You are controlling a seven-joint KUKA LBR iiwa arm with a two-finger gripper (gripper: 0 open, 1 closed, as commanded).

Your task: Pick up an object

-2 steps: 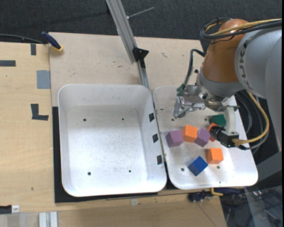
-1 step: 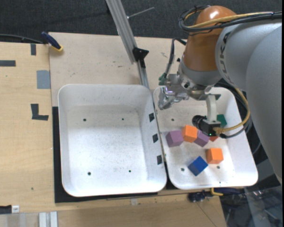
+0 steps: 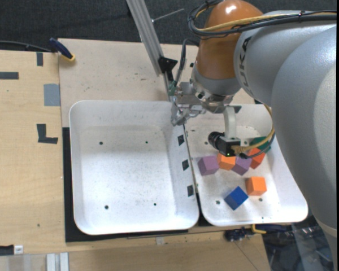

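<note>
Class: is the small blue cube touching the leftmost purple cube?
Apart: the camera view shows bare white bin floor between the blue cube and the purple cube.

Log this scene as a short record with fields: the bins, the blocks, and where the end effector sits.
bins: left white plastic bin and right white plastic bin, side by side
right bin, near end: small blue cube, small orange cube
right bin, middle row: first purple cube, second orange cube, second purple cube
end effector: over the bins' shared rim, far end, apart from the cubes
</note>
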